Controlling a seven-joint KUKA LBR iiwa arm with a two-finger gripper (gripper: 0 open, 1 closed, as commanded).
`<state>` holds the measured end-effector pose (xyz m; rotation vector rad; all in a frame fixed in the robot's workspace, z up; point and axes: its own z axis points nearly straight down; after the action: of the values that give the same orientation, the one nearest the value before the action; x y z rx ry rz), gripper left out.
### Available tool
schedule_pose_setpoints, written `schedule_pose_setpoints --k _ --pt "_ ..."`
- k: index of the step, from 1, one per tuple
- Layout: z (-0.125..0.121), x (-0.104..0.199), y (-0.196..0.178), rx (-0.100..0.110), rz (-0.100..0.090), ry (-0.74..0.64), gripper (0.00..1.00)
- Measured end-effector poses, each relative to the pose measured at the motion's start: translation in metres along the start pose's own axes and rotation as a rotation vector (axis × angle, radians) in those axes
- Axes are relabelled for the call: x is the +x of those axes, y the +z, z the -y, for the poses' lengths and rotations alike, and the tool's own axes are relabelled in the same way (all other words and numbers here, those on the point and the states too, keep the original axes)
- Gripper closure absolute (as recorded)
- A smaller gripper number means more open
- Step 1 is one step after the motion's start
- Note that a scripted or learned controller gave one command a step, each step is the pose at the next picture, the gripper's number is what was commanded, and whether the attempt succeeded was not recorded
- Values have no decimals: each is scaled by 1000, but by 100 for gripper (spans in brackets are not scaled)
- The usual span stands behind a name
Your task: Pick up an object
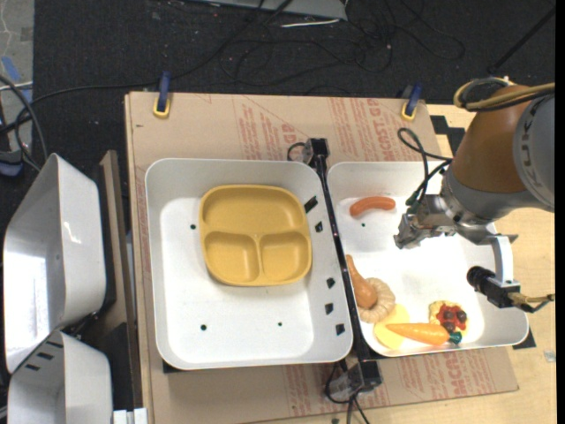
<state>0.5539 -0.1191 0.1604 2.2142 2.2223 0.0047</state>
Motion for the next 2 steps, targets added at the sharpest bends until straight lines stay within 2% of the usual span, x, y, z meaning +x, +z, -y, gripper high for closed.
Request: schedule_pose_setpoints --k 1,2 --pt "-1 0 -45 2 0 0 100" --pt "8 53 -61 5 -2 -4 100"
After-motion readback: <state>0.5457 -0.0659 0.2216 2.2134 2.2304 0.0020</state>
